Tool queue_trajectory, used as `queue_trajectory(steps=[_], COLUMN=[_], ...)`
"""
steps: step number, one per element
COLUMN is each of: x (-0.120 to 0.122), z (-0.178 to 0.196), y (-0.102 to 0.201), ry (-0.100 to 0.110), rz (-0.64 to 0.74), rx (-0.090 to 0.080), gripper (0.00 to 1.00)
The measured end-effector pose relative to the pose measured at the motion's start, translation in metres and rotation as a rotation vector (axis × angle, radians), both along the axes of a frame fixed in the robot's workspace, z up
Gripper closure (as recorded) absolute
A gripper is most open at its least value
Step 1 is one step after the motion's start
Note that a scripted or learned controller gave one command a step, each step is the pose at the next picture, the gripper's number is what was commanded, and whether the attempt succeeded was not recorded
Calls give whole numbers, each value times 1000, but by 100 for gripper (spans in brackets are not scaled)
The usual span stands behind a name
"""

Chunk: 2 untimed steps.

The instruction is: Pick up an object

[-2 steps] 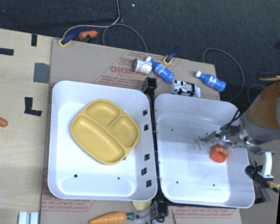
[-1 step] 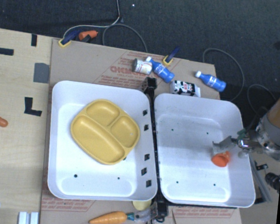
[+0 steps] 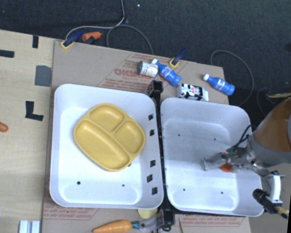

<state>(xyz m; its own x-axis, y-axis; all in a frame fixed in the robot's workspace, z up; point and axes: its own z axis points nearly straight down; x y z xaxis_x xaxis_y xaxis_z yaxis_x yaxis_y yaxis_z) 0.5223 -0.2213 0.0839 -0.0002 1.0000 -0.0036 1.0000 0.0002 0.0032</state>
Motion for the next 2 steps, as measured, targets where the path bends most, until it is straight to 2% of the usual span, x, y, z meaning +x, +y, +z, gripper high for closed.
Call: queue_trajectory(steps=[1,2], x=[60,7], z=[4,78], y=[16,-5], ry=[-5,-1], rz=[3,-3], rx=[-1,0], gripper=[0,0])
